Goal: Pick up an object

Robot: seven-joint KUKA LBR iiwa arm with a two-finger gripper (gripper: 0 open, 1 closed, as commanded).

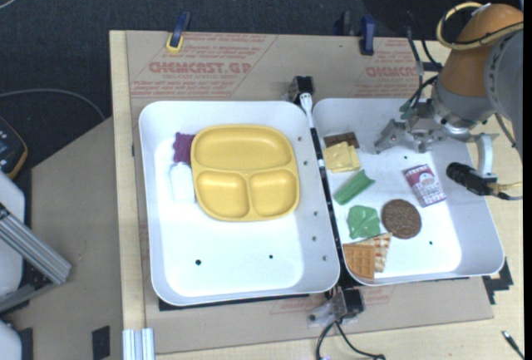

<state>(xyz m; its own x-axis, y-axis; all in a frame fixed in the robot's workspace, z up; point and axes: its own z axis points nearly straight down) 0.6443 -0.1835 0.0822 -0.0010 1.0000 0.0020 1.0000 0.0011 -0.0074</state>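
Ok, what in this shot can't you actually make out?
- Gripper, camera view: whether it is open or shut, too small and seen from above.
- Purple item: mostly hidden under the yellow tray.
- Small packet: print too small to read.
- Arm: cut off at the right edge.

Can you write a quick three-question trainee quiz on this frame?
1. True or false: the yellow divided plate lies in the right bin.
2. Which thing lies nearest the waffle piece? A) purple item B) green leaf toy C) white item
3. Fill in: the gripper hangs over the ___ bin.

Key: 1 false, it lies in the left bin; 2 B; 3 right.
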